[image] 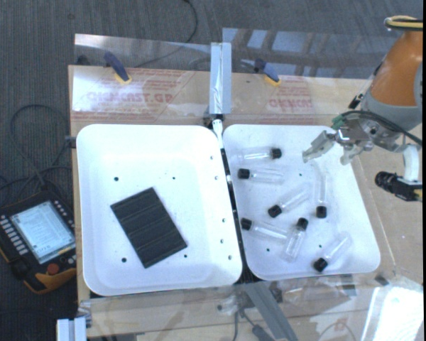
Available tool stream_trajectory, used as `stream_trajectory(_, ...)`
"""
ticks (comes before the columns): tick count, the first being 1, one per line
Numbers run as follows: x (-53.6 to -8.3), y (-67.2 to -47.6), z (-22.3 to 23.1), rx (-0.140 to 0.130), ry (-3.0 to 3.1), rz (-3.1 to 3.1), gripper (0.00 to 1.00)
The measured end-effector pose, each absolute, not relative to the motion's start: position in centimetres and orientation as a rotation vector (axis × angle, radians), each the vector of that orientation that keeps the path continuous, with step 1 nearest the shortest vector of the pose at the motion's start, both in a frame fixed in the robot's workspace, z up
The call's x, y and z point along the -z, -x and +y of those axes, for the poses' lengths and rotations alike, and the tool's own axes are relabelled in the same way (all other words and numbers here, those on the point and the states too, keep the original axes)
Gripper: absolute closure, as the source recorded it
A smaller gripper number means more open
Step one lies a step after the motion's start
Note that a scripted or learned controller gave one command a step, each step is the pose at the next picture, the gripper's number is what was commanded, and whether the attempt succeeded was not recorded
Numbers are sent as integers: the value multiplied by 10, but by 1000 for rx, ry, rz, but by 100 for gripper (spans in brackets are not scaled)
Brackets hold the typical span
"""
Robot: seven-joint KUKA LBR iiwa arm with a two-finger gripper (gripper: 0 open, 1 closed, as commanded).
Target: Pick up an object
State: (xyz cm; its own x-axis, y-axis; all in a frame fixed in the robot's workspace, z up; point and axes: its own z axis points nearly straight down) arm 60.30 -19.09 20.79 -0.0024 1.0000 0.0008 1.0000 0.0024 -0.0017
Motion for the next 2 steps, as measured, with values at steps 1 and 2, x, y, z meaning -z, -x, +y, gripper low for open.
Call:
stream_trajectory(1,-97,-596,-213,4,2093,-2343,0)
stream_trajectory(2,-91,-533,-189,8,2098,-2358,0)
